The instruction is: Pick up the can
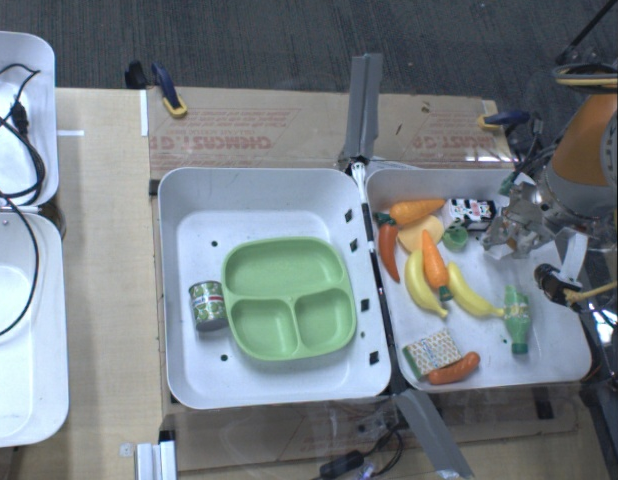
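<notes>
Green-labelled can (206, 305) lies in the left bin (179, 208), touching the green tray's (287, 296) left edge — well apart from the claw (511, 236), over the right bin (574, 363) — its grip unreadable.

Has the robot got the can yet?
Not yet. Nothing looks done: the can lies in the left bin, beside the green tray. The gripper is over the right bin, by the bananas. It must cross over and grab the can.
</notes>
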